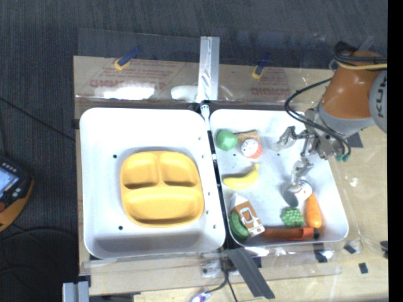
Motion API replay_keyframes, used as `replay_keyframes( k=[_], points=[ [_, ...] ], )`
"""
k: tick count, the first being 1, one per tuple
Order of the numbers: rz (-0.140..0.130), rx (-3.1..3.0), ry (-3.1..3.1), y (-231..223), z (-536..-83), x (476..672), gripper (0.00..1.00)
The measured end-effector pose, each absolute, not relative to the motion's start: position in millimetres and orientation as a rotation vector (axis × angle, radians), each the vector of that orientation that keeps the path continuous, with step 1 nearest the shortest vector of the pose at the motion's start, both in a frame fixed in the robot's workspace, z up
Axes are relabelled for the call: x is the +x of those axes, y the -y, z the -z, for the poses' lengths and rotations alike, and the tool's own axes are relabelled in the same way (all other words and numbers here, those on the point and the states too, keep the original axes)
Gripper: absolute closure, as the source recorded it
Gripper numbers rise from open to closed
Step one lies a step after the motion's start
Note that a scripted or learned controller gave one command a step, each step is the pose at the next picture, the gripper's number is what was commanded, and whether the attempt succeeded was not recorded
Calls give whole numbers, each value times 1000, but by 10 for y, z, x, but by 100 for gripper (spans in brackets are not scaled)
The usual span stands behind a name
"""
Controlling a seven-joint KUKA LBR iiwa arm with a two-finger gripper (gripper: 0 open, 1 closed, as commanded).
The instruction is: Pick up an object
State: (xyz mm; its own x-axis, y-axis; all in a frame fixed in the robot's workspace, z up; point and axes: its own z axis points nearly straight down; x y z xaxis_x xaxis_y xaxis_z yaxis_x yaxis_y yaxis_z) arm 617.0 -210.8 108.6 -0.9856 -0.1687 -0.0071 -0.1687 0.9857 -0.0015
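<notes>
You are looking down on a tan counter (157, 74) standing on dark carpet (38, 55), with two shallow white bins sitting side by side on it. The grey arm with its orange band (346, 93) is reaching in from the right over the right bin (334, 231). The tool (301, 182) is hanging low above that bin's floor, just above the top end of an orange carrot (313, 211); you cannot tell how far it is opened, and nothing is visibly sitting between its parts.

The left bin (101, 231) is holding a yellow sectioned tray (162, 187), lying flat near its middle. The right bin is holding the pickable things: a yellow banana (242, 178) near the dividing wall, a green ball (226, 139) and a small white-and-red toy (250, 147) toward the far corner, a small box with an orange-and-white label (249, 218) resting on something green, a green broccoli-like piece (291, 217) touching the carrot, and a long red-brown piece (286, 234) lying along the near wall.
</notes>
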Motion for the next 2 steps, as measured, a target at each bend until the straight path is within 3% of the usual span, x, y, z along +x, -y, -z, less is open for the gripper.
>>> replay_keyframes(
  k=[2],
  points=[
    [6,-107,-3124,2213,-916,5065,0]
  ],
)
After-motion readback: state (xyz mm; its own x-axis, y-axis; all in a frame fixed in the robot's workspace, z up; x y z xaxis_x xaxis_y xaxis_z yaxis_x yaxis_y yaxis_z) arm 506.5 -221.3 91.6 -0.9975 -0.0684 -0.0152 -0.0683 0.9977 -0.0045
